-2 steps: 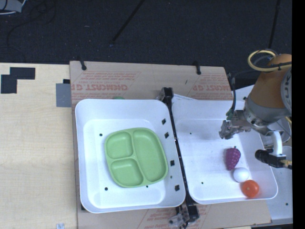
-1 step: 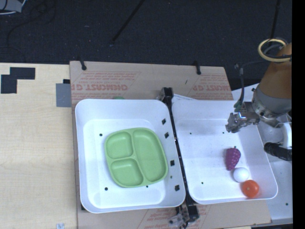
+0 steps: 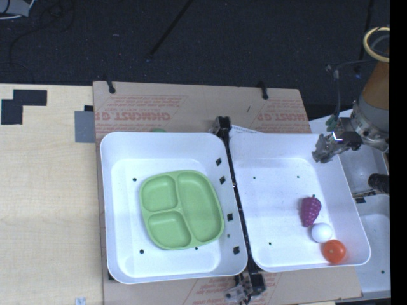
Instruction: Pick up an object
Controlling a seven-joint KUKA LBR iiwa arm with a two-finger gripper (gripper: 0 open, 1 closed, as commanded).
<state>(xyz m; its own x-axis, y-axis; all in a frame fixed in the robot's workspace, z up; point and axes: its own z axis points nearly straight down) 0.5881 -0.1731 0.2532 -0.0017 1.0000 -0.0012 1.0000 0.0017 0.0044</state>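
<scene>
Three small objects lie in the near right corner of the right bin [image 3: 280,154]: a purple grape-like cluster [image 3: 310,210], knobbly in surface and tapering toward its lower end; a plain white ball [image 3: 322,232] just beside it; a smooth orange ball [image 3: 334,251] nearest the corner, close against the white one. All three rest on the bin floor, apart from the arm.

The end effector [image 3: 325,146] hangs over the far right rim of the right bin, well apart from the three objects; it appears as a small cluster of dark and metallic parts, and whether it is open or closed cannot be told at this size; nothing is seen held in it. The grey arm [image 3: 375,116] enters from the right, with its orange band [image 3: 381,81] above the wrist.

The left bin [image 3: 121,154] holds a pale green plate [image 3: 181,208], smooth, rounded at the corners, divided into three compartments; it lies flat and slightly turned. Both bins are shallow, white, glossy plastic, side by side with a dark divider strip [image 3: 230,189] between them; they sit on a brown printed cardboard sheet [image 3: 191,107] upon the light wood-grain worktop [image 3: 44,202].
</scene>
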